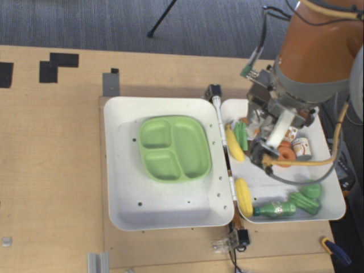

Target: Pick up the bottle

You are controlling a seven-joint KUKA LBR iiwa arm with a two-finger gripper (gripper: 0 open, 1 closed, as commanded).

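While the gripper (257,131) hangs over the far half of the right-hand bin (287,186), I cannot tell whether its claw is apart or together; the green bottle (276,210) lies on its side by that bin's near wall, between a yellow corn cob (243,197) and a green toy (307,198), apart from the gripper

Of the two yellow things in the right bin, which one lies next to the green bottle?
The corn cob, the one nearer the camera, with its end beside the green bottle. The banana lies farther back, away from the bottle.
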